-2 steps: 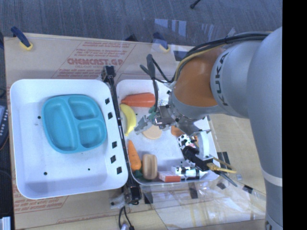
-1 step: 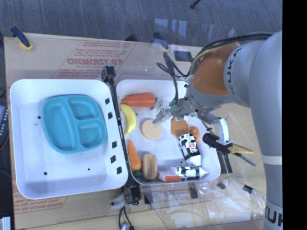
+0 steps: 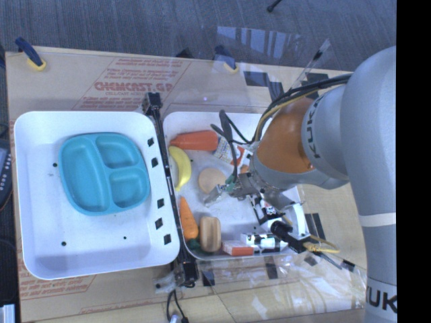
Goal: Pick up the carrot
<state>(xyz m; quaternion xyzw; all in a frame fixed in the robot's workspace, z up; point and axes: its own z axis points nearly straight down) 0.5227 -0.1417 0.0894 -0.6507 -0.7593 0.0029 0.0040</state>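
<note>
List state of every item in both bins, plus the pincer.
Tray: flat in left bin, compartments bare.
Big carrot: lying at right bin's far end, free.
Small carrot: lying along the left wall, free.
Banana: lying by the divider.
Bread: at the near end, beside small carrot.
Pincer: low over right bin, nothing seen between fingers.
</note>
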